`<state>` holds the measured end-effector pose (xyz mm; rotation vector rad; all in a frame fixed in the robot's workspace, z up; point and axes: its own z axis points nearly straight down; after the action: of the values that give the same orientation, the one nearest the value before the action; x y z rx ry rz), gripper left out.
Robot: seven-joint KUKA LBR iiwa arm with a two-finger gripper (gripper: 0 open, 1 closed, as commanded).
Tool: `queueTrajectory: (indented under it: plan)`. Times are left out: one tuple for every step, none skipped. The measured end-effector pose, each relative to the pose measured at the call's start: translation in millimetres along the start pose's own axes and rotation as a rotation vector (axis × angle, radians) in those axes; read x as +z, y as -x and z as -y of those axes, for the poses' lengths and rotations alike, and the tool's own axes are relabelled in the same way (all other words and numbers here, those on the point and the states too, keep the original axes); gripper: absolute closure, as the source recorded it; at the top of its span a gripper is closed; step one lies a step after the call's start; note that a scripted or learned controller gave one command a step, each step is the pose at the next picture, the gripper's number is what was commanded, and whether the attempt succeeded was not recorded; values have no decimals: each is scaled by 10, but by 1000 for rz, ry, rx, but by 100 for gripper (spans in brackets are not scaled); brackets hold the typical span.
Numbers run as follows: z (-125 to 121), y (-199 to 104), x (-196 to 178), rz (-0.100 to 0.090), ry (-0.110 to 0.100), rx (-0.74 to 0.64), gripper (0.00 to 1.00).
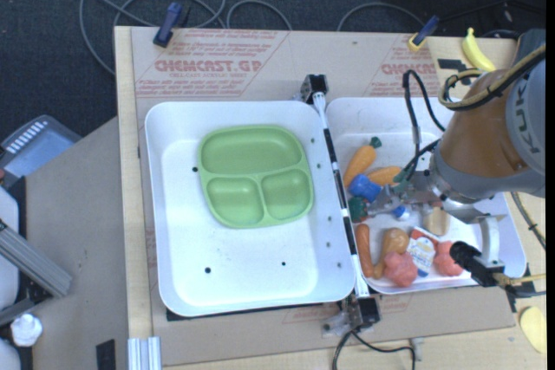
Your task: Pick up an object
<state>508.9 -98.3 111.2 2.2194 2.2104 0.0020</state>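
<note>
Dark carpet with loose cables all around, and a bench topped with a cardboard sheet (260, 65) carrying the two white bins. The left bin (173, 212) has a green divided plate (256, 173) lying flat in it. The right bin (347, 121) is where all the pickable stuff is: a toy carrot (362, 160) near the divider, a blue piece (364, 186) just below it, then a red sausage-looking piece (362, 240), a tan lump (395, 240) and a pink lump (401, 270) crowded together at the near end.

The gripper (408, 202) sits low over the middle of that pile, but honestly I can't tell its state, too much clutter around it.

My take: go for the carrot, since it lies a bit apart. Come straight down and lift slowly so neighbours don't get dragged along.
</note>
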Motion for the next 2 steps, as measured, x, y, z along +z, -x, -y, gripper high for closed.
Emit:
queueTrajectory:
  plan:
    - [307,7,270,-6,-9,-3,0]
    - [298,6,170,-5,-5,-2,100]
